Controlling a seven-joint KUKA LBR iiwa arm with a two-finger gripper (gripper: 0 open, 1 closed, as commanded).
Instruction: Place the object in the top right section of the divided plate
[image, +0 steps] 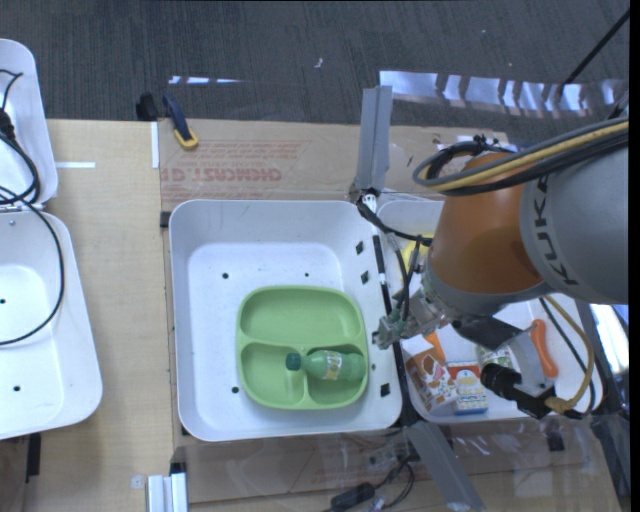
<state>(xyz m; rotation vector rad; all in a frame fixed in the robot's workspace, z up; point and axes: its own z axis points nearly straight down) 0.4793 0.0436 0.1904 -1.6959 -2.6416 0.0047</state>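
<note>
A green divided plate (300, 315) lies in the middle of the left white bin (200, 300). It has one wide section along the top and two smaller ones below. A small green bottle (330, 365) with a dark green cap lies on its side in the plate's lower right section, with the cap pointing left over the divider. My gripper (393, 328) hangs at the bin's right wall, just right of the plate and a little above the bottle's level. Nothing shows in its grasp.
The grey and orange arm (500, 240) covers most of the right bin (420, 215). A printed carton (445, 382) and an orange tool (541, 345) lie in that bin under the arm. Black cables and white trays (30, 300) sit at the far left.
</note>
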